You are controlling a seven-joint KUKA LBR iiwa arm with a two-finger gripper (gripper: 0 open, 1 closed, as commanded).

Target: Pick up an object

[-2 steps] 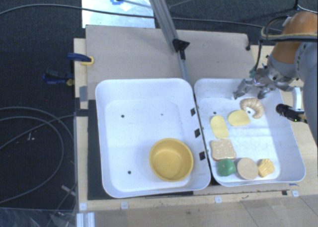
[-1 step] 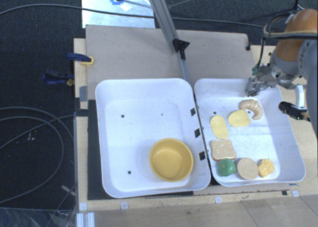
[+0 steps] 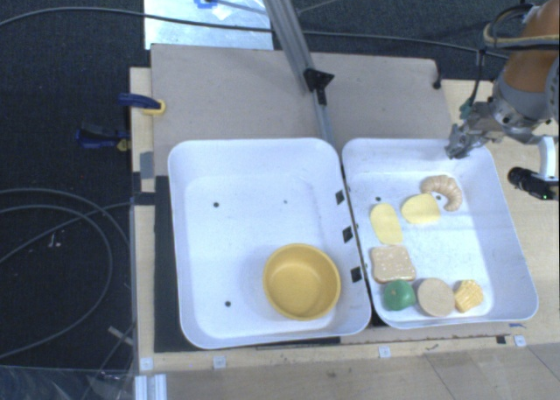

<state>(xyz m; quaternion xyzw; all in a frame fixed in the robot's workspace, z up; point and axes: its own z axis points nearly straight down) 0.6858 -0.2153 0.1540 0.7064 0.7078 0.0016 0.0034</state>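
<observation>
**Croissant nearest my tool, nothing lifted yet**

Croissant is my likeliest pick: it lies in the right bin, up toward that bin's one o'clock corner, just beside a pale yellow slice at its eight o'clock. My tool hangs over the bin's far rim at about twelve o'clock from the croissant, near it but apart. I cannot tell from this slanted view how the tool is set, and nothing shows in it, so I count it as carrying nothing.

To do this step well, I judge I should come down over the croissant's thick middle and keep clear of the bin wall behind it and the slice beside it. Its curved back could let it roll or slip out, so a grip across the narrow width seems safest.

Other candidates sit toward six o'clock in the same bin: a yellow oval piece, a slice of toast, a green round piece, a tan disc and a small ridged yellow piece. The left bin holds a yellow bowl, well apart from my tool.

I can read no brand, label or writing anywhere.
</observation>
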